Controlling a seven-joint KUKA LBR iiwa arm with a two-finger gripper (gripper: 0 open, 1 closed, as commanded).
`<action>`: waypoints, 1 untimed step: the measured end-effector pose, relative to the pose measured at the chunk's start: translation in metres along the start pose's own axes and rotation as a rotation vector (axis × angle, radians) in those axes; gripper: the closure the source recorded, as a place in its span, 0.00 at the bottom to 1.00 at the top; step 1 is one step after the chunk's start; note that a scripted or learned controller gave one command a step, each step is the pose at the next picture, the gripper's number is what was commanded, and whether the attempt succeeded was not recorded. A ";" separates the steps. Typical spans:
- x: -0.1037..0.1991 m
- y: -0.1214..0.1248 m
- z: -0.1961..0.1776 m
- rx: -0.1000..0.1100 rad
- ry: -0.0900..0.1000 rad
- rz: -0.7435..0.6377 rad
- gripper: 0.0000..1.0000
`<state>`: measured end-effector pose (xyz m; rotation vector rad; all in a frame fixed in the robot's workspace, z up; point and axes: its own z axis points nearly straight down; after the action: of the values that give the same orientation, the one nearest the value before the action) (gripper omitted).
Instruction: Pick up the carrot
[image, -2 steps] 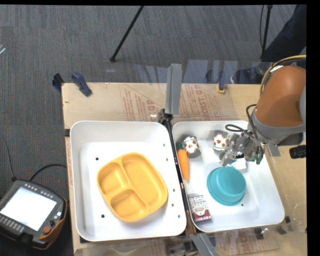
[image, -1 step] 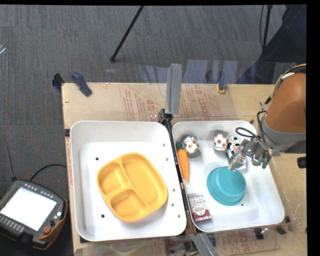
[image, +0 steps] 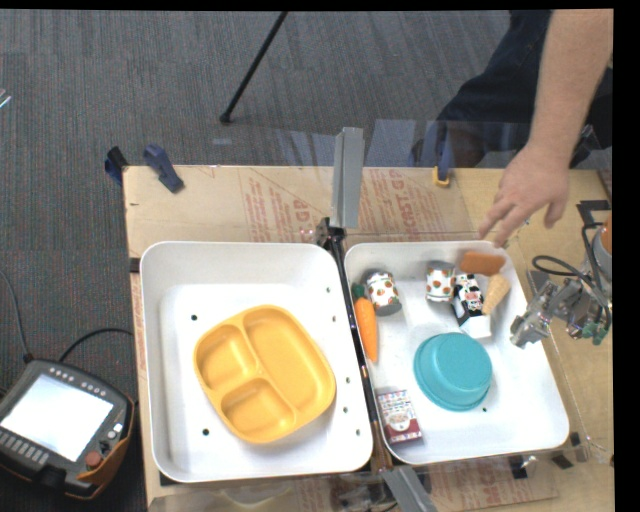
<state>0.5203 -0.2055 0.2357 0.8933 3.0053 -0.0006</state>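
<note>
Two white bins are sitting side by side: the left bin (image: 160, 300) is bearing a yellow divided plate (image: 263, 372), and the right bin (image: 530, 415) is holding a teal bowl (image: 454, 370). A person's hand (image: 530, 200) is hanging over its far corner. The gripper (image: 530, 325) is hovering at the right rim, fingers spread and holding nothing. The carrot (image: 367, 327) is lying against the right bin's left wall.

The orange carrot (image: 367, 329) lies against the right white bin's left wall (image: 352, 330), a small spotted can (image: 382, 291) just beside its top. Bare floor separates it from the teal round bowl (image: 454, 370). A person's hand (image: 530, 200) hangs over that bin's far rim.
</note>
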 end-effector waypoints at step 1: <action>0.052 0.016 -0.012 -0.002 0.007 -0.436 1.00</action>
<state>0.4853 -0.1634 0.2472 0.2234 3.1338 0.0027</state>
